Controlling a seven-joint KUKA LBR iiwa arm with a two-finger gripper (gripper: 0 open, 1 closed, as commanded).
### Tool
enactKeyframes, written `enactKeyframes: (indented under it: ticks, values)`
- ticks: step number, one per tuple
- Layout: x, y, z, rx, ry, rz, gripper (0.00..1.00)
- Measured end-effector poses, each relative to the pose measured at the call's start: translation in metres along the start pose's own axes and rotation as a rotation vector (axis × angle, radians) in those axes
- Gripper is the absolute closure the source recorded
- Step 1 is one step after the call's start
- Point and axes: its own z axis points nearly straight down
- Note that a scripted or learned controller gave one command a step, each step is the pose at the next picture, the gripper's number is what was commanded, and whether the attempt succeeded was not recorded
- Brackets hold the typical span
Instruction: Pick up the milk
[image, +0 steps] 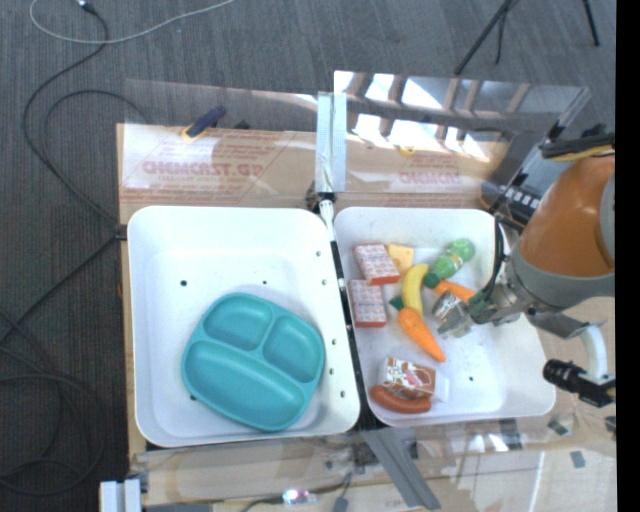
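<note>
Hand (452, 318) low in right bin (520, 395), at bin centre; grip state: cannot tell. Milk: likely carton (376, 262) at 10 o'clock, untouched. Nothing lifted; approach, grasp, lift all remain.

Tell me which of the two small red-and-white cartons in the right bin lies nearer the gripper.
The upper red-and-white carton, beside the yellow banana. The lower carton lies against the bin's left wall, farther from the gripper.

Robotics lab: grey carpet (250, 45) strewn with loose cables (45, 130), table (250, 165) bearing two white bins (150, 240), tripod legs (490, 35) beyond.
</note>
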Motion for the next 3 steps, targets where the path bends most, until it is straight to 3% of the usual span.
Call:
enactKeyframes:
  ticks: [1,2,3]
  values:
    - [0.050,0.000,-0.026,0.001,-0.001,0.147,1.00]
    - [0.104,0.050,-0.043,0.003,-0.003,0.329,1.00]
    - [0.062,0.036,-0.175,0.000,-0.005,0.307,1.00]
